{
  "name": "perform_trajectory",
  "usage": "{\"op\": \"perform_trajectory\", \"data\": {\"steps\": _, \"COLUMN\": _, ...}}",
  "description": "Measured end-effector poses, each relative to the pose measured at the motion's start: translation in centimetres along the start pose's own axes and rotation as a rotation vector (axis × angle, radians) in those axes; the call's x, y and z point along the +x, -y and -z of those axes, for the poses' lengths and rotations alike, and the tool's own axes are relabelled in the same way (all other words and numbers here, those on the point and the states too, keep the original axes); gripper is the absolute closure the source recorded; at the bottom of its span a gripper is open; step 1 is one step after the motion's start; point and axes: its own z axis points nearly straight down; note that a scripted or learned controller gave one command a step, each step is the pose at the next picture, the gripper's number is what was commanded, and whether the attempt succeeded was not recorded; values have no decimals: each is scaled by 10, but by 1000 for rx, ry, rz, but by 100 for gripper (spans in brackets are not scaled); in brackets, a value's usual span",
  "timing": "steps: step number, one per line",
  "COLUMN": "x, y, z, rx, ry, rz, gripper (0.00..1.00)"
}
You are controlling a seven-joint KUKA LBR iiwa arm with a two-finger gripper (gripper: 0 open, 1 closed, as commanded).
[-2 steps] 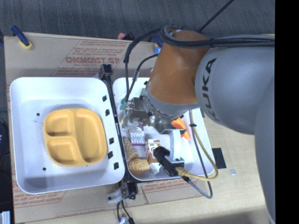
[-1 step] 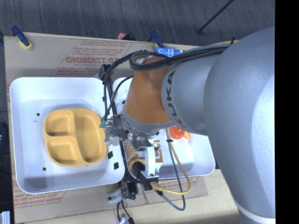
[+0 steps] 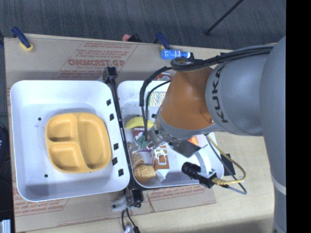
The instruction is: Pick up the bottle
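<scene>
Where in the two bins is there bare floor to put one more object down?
The left bin has bare floor around the yellow divided plate, widest along its top wall and bottom left corner. The right bin is crowded: snacks and packets lie under the arm; a bare strip remains near its top left corner.

A yellow three-compartment plastic tray (image 3: 77, 142) lies in the white left bin (image 3: 29, 96). The grey arm (image 3: 243, 96) wears an orange band (image 3: 187, 98). Blue clamps (image 3: 174, 54) edge the brown cardboard (image 3: 92, 57), printed with what looks like red lettering.
</scene>
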Motion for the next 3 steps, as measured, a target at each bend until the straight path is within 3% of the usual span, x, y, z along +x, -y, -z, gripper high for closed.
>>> {"op": "perform_trajectory", "data": {"steps": 1, "x": 32, "y": -14, "z": 0, "rx": -2, "ry": 1, "rz": -106, "gripper": 100}}
{"op": "perform_trajectory", "data": {"steps": 2, "x": 9, "y": -4, "z": 129, "rx": -4, "ry": 3, "rz": -31, "gripper": 100}}
{"op": "perform_trajectory", "data": {"steps": 3, "x": 54, "y": -22, "z": 97, "rx": -1, "ry": 2, "rz": 14, "gripper": 100}}
